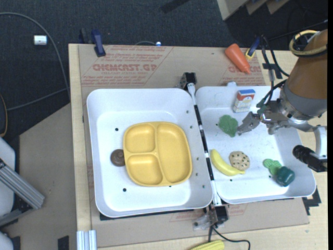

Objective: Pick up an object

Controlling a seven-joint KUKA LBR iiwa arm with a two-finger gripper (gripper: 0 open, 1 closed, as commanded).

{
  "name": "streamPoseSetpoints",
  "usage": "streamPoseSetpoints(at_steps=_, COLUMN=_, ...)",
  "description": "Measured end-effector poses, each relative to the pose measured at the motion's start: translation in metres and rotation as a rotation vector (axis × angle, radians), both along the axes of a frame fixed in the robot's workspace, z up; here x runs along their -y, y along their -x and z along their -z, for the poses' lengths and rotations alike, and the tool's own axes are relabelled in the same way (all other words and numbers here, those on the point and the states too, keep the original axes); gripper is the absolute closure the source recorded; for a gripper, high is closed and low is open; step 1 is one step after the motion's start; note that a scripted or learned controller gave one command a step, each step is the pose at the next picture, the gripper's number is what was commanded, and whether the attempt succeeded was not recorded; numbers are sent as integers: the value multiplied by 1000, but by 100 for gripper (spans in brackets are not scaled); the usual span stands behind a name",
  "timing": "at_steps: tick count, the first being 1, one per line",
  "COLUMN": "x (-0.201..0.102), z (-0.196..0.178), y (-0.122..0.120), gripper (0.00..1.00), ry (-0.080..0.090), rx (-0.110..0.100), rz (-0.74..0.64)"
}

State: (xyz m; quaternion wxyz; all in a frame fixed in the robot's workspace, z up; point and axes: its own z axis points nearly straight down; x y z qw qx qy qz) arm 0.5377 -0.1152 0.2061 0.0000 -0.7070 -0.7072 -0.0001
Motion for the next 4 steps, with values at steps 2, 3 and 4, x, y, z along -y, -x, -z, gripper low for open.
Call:
streamPoseSetpoints(at_steps=2, x=30, z=67, y=-41, gripper=0, ry=2, rx=2, rz=1)
streamPoseSetpoints(at_steps=3, x=-15, z=122, y=-120, gripper=0, ry=0, rx=-2, rz=0)
streamPoseSetpoints(at_steps=4, x=-19, z=122, y=-83, gripper=0, ry=0, rx=-2, rz=1)
